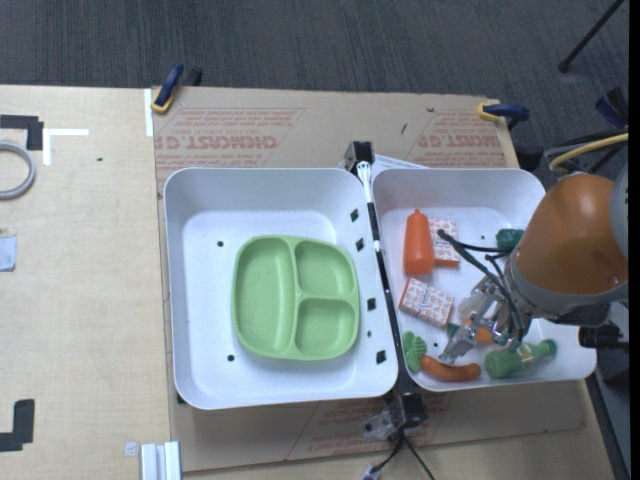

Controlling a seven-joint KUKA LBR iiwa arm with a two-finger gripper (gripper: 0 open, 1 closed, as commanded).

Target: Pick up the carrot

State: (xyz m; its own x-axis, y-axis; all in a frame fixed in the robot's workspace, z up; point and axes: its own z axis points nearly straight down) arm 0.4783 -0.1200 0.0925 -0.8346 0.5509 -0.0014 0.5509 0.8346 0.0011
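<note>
Along the right bin's near wall, carrot (449, 370) lies crosswise.

Dark grey carpet (300, 18) beyond pale wooden bench (75, 268); brown cardboard sheet (330, 133) on bench, clipped at far corners.

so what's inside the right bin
The right bin holds an orange bottle, two patterned boxes, the carrot with its green top near the front wall, and a green vegetable. The arm covers the bin's right part, hiding whatever lies beneath.
</note>
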